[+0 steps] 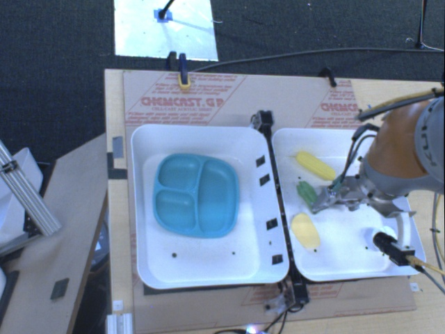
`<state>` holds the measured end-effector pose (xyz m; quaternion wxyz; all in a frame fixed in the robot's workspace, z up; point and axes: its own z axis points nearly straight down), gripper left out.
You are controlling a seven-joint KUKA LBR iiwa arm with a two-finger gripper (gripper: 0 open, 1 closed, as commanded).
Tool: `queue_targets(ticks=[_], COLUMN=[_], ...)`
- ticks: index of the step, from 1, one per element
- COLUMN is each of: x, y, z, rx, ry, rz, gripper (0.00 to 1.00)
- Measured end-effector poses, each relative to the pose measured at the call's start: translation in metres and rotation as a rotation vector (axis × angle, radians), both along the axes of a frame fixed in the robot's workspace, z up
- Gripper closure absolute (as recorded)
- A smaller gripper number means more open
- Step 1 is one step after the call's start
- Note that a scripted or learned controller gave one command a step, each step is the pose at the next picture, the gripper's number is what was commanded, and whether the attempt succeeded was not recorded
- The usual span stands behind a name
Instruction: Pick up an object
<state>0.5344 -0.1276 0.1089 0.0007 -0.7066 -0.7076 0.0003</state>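
The grey arm with its orange band [400, 141] is reaching into the right-hand shallow white bin [348, 259], and its hand [321, 202] is lying low at the small green elongated object [306, 191]. Whether the hand is open or closed around that object cannot be told, since the metal parts are blurring into the green shape.

What could go wrong: the green object is narrow and is lying close to the bin's left wall, so a grasp landing off its middle would probably push it aside rather than lift it. The pale yellow rounded object [305, 230], sitting just below the green one, could be nudged by the hand. The yellow corn-shaped object [316, 165], lying just above the green one, could also be knocked.

Appearance of the task's thing: the green object is looking smooth, slim and slightly tilted, resting on the bin floor. A blue moulded plastic tray with three compartments [195, 194] is occupying the left-hand bin, well apart from the green object.
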Motion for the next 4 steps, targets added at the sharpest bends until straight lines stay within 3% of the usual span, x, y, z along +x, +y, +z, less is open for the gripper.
queue_targets(ticks=[1, 2, 3, 4], x=[0.001, 0.005, 0.007, 0.017], y=[-0.001, -0.003, -0.003, 0.046], z=[0.014, 0.078, 0.097, 0.11], rx=[-0.001, -0.002, -0.002, 0.0], ry=[-0.004, -0.009, -0.006, -0.004], rz=[0.0, 0.003, 0.003, 0.007], gripper=[1.0, 1.0, 1.0, 1.0])
